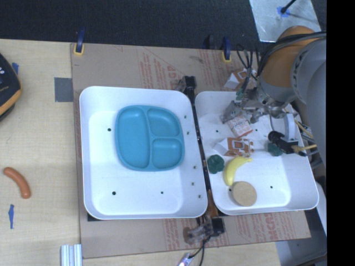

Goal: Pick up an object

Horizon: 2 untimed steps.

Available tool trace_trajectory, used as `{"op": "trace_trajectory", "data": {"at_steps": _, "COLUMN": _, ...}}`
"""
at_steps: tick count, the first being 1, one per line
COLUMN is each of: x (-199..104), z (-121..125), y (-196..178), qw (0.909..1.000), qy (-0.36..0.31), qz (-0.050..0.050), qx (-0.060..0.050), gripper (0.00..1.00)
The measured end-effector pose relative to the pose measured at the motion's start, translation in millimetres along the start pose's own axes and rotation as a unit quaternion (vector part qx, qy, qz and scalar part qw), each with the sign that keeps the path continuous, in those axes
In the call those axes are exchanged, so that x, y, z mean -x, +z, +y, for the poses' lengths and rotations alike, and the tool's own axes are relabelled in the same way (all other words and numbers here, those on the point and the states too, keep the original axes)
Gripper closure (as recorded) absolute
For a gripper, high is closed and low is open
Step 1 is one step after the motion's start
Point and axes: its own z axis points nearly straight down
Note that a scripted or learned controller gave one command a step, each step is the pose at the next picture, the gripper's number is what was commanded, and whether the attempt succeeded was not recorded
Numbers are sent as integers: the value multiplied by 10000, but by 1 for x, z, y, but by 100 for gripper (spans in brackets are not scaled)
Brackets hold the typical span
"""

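Camera view: your pincer [239,111] is hovering in the right bin [302,193]; grip state, cannot tell. Below it are lying a banana [233,169] and a round cookie [244,193]. No legible writing.

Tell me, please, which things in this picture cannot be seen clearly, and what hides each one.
- Gripper: in the camera view, the wrist and cables crowd it, so the state of its grip is unclear.
- Dark green object in the right bin: partly behind a black part of the arm; its shape is unclear.
- Black and orange device on the bench: cut off by the left edge.
- Printed cards by the banana: markings too small to read.
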Motion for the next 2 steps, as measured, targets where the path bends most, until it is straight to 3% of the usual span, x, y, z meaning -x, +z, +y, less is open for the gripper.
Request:
{"op": "trace_trajectory", "data": {"at_steps": 1, "x": 1, "z": 0, "y": -11, "qw": 10000, "qy": -12, "qz": -2, "qx": -6, "gripper": 100}}
{"op": "trace_trajectory", "data": {"at_steps": 2, "x": -66, "z": -43, "y": -100, "qw": 10000, "qy": -2, "qz": 1, "qx": 6, "gripper": 100}}
